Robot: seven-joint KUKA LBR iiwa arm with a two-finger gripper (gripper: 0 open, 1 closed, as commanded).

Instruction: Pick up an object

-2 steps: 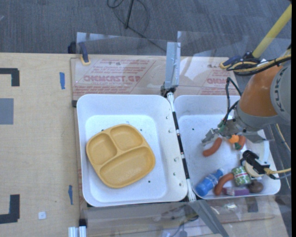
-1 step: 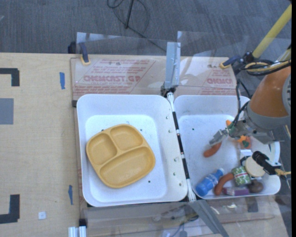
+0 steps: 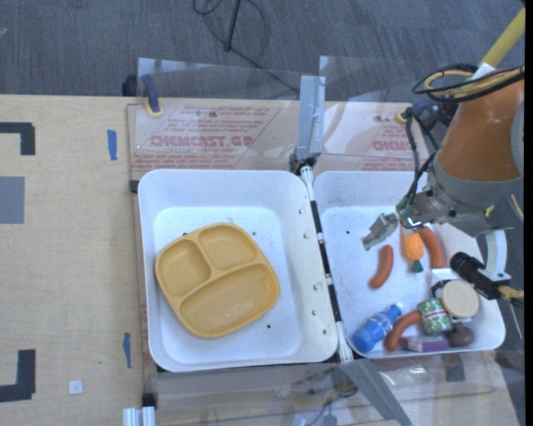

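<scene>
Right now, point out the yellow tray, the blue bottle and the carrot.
yellow tray [image 3: 218,279], camera view, on its large front compartment.
blue bottle [image 3: 374,329], camera view, mid-body.
carrot [image 3: 413,247], camera view, on its orange body.

From my remote station I note a dark grey carpeted floor [image 3: 350,33] crossed by black cables [image 3: 225,21]. A light wooden bench [image 3: 62,274] bears blue tape marks [image 3: 112,144], black markings [image 3: 21,137] and clear plastic sheeting [image 3: 225,125].

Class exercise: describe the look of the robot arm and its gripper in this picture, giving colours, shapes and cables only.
The arm is bulky and rounded, with a broad orange band over a grey wrist section. Black and yellow cables loop across its top. The gripper is small, grey metal, with thin fingers.
</scene>
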